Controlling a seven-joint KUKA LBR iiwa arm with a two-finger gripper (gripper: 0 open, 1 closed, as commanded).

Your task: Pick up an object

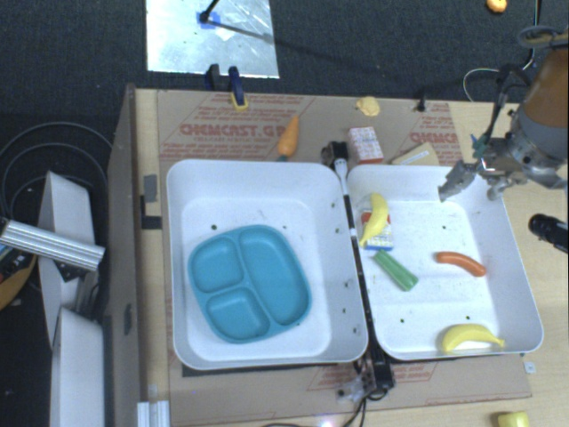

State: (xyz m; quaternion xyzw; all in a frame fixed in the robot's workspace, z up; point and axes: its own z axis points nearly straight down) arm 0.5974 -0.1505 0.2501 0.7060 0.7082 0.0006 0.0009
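The right bin (pixel 516 274) holds several toy foods. A small yellow banana (pixel 378 213) lies near its left wall, with a green stick-shaped piece (pixel 395 270) just below it. An orange sausage (pixel 460 262) rests at mid-right, and a larger yellow banana (pixel 469 336) lies by the front rim. My gripper (pixel 473 185) hangs over the bin's back right corner, open, with nothing between its fingers. It is well above and right of the sausage.
The left bin (pixel 191 194) holds a blue divided plate (pixel 249 281). Behind the bins lie a carrot (pixel 288 137), a small box (pixel 364 143) and a yellow lump (pixel 368 106). A metal sheet (pixel 212 25) lies on the floor beyond.
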